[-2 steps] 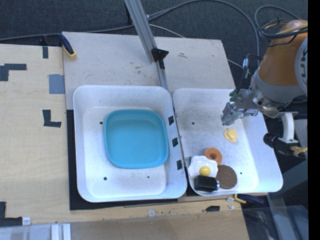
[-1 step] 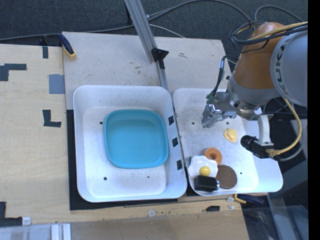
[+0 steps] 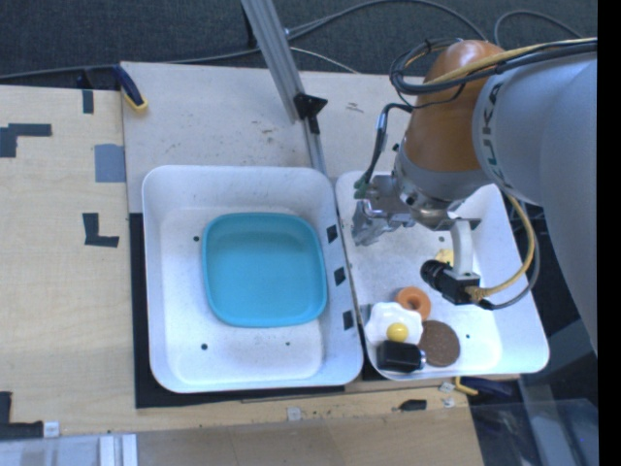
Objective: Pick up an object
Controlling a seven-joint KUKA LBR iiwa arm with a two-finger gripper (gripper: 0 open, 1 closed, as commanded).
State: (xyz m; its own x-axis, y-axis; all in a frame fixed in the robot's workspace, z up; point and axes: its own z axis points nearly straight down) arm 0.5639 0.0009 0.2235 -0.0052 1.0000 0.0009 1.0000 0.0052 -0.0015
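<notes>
The gripper (image 3: 370, 223) hangs over the upper part of the right bin (image 3: 509, 352); whether it is released or clenched cannot be told. A toy fried egg (image 3: 393, 323), orange ring (image 3: 414, 301), brown disc (image 3: 440, 343) and black block (image 3: 399, 357) cluster near that bin's lower edge. A blue tray (image 3: 263, 268) lies in the left bin (image 3: 170, 260).

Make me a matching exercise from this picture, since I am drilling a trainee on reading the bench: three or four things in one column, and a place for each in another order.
Things:
1. square blue plastic plate
2. toy fried egg, white with a yellow yolk
3. round brown disc
4. orange ring-shaped toy

Places:
A. right bin, just right of the egg
B. middle of the left bin
C. right bin, just beyond the egg, toward the gripper
D. right bin, near its front left corner

Pairs: 1-B, 2-D, 3-A, 4-C
</notes>
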